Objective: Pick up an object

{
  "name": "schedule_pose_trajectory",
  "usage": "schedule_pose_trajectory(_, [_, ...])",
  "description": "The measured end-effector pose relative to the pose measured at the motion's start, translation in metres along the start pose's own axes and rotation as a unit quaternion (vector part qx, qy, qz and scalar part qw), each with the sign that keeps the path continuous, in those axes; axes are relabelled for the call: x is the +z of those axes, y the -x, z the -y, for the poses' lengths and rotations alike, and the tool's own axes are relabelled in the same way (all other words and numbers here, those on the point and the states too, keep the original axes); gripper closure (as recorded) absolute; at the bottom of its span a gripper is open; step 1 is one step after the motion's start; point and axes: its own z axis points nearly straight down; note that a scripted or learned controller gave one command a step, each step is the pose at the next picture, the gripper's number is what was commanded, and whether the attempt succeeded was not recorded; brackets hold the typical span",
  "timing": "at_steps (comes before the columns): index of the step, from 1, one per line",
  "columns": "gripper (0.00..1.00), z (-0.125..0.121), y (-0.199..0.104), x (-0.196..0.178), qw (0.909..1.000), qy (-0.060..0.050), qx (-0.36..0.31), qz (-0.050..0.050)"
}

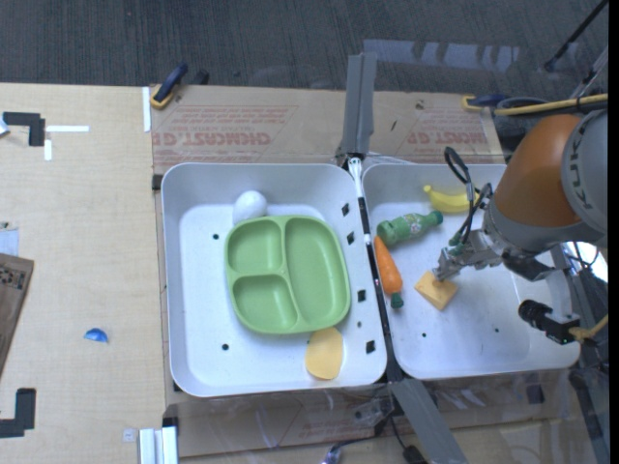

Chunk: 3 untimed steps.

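The gripper (453,267) hangs low in the right bin (484,346), whether open or closed I cannot tell. A yellow wedge of cheese (435,291) lies just below and left of its tip, possibly touching. A carrot (388,267) lies further left; a green bottle (408,226) and banana (447,199) sit beyond.

Even bright light, soft shadows, sharp

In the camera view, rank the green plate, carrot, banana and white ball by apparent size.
1. Green plate, by far.
2. Carrot.
3. Banana and white ball look too alike to rank.
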Motion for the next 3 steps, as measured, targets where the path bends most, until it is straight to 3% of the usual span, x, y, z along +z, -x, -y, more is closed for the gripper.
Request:
schedule_pose_trajectory(1, [1.0, 0.0, 0.001, -0.009, 1.0, 0.001, 0.002, 0.0])
schedule_pose_trajectory(2, [0.0, 0.0, 0.001, -0.009, 1.0, 0.0, 0.002, 0.0])
schedule_pose_trajectory(3, [0.0, 0.029, 0.011, -0.058, 0.9998, -0.001, 0.019, 0.0])
